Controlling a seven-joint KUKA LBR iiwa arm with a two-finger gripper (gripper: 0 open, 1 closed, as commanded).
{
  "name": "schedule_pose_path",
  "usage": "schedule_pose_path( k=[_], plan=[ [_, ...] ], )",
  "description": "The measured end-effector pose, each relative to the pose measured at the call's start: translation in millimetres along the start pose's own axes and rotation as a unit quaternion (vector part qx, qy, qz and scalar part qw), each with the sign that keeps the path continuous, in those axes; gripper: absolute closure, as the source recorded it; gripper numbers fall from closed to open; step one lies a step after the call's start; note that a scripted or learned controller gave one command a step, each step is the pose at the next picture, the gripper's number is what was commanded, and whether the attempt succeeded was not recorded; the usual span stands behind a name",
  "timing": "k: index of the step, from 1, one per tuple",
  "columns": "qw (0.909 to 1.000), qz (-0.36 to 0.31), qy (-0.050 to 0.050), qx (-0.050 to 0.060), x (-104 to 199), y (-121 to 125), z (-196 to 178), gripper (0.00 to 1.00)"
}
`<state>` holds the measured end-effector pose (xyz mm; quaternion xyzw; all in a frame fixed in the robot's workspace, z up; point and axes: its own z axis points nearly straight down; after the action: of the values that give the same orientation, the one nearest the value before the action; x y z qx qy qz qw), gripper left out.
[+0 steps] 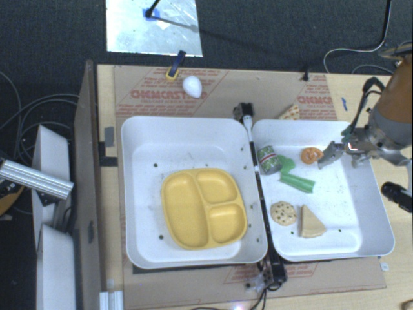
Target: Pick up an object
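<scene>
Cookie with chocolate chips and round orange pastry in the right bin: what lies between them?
The long green vegetable piece lies between the cookie and the orange pastry, in the camera view.

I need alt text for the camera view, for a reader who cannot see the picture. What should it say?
A robot gripper hovers over the right white bin, next to a small orange donut; the bin also holds a green can, a green block, a cookie and a sandwich wedge. The left bin holds a yellow divided tray.

A grey arm (395, 118) is seen at the right, banded in orange above the wrist. A black cable is looped beside it. The gripper (341, 152) is made of grey metal, with what may be a small red light.
</scene>
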<state>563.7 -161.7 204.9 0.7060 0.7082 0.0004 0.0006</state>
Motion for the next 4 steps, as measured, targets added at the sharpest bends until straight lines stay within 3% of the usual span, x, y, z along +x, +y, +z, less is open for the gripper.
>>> schedule_pose_path(
  k=[1,2,3,4],
  plan=[
    [1.0,-0.001,0.002,0.0,20,7,124,0.0],
    [1.0,-0.001,-0.001,-0.003,-13,60,119,0.0],
    [1.0,-0.002,0.001,0.002,-38,106,118,0.0],
    [1.0,-0.003,-0.002,-0.003,-38,107,106,1.0]
  ],
)
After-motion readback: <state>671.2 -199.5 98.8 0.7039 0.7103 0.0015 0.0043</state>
